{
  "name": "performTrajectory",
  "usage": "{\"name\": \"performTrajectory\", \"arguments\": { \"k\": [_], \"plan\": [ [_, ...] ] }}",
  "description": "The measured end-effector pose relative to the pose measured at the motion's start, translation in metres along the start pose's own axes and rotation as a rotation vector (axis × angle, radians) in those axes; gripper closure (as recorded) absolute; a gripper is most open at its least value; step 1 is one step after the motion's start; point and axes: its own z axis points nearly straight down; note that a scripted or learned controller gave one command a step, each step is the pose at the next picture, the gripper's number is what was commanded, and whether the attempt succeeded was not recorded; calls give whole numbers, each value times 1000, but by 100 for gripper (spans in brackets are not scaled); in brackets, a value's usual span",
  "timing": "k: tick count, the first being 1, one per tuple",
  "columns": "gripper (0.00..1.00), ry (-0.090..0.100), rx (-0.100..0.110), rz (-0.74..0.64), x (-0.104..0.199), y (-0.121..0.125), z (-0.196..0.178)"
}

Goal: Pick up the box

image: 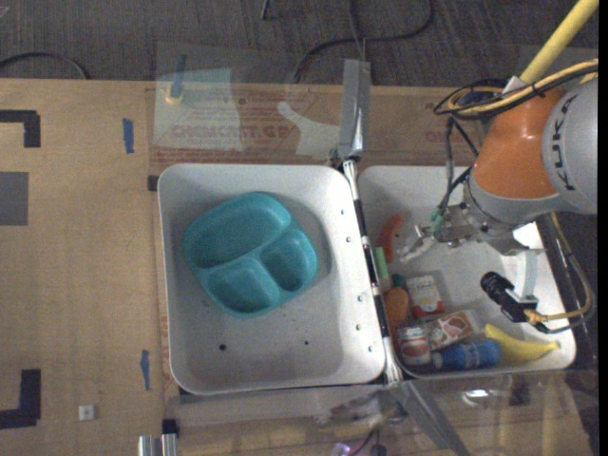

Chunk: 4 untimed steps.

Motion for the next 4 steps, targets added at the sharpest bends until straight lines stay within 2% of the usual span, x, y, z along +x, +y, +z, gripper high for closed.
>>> {"name": "performTrajectory", "arguments": {
  "k": [1,2,3,4],
  "plan": [
    [0,0,-31,87,-12,-41,28],
    [0,-5,-42,340,4,-80,28],
    [100,-10,-41,343,1,-81,19],
    [0,-10,-41,343,1,-81,19]
  ]
}}
